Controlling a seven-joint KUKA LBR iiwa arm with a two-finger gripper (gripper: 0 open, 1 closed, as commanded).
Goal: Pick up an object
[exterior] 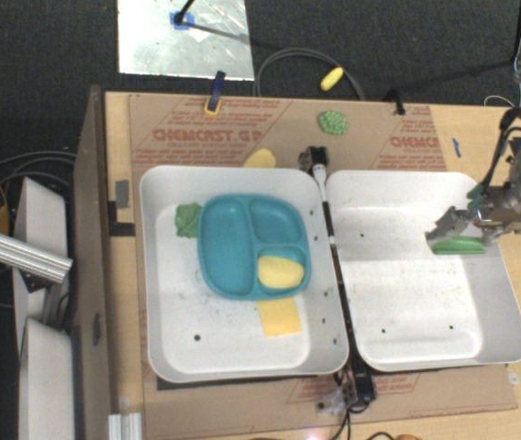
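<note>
**A Robot Test Lab**

This looks like a lab where people try out a robot. A brown board (270,126) covers the bench, and two white bins (171,356) sit on it side by side. Black cables (297,58) snake over the dark floor. A shiny metal sheet (187,27) lies on the floor behind the bench. Toy food lies about, like a yellow lemon (280,271) on a blue plate (228,250).
</note>
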